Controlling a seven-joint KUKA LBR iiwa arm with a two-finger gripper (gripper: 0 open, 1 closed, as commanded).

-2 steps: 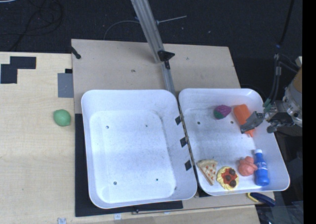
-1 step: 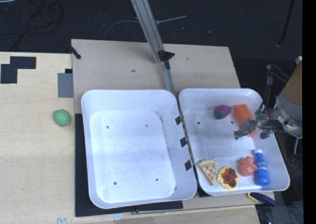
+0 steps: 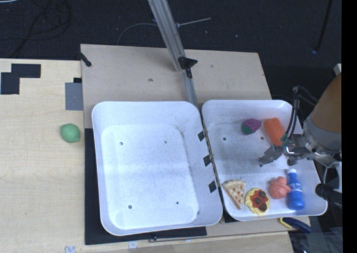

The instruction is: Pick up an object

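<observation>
The hand (image 3: pixel 274 154) hung low over the right bin (image 3: pixel 223 113), near its right wall, with dark fingers (image 3: pixel 268 157) reaching left toward the bin's middle. They seemed spread apart with nothing between them, though the view was too coarse there to be sure. The arm (image 3: pixel 326 115) came in over the right rim.

Candidates for picking all lay in that bin. An orange block (image 3: pixel 273 129) sat just beyond the hand on the far side, and a purple and green piece (image 3: pixel 251 126) lay left of it. Along the near wall were a pizza slice (image 3: pixel 235 192), a round red and yellow piece (image 3: pixel 257 200), a pink lump (image 3: pixel 278 187) and a blue bottle (image 3: pixel 294 190), the last two touching or nearly so.

The main risk looked to be a closing on bare floor, since the fingers stood over an open patch between the far pair and the near row. A drop toward the pink lump could catch the bottle beside it and tip or shove it against the wall. The flat pizza slice would likely slip from a pinch.

Open room lay in the bin's middle and left part. The right and near walls were close, leaving little margin. The left bin (image 3: pixel 145 168) offered wide space, and a green ball (image 3: pixel 70 133) sat on the counter (image 3: pixel 33 179) well to the left.
</observation>
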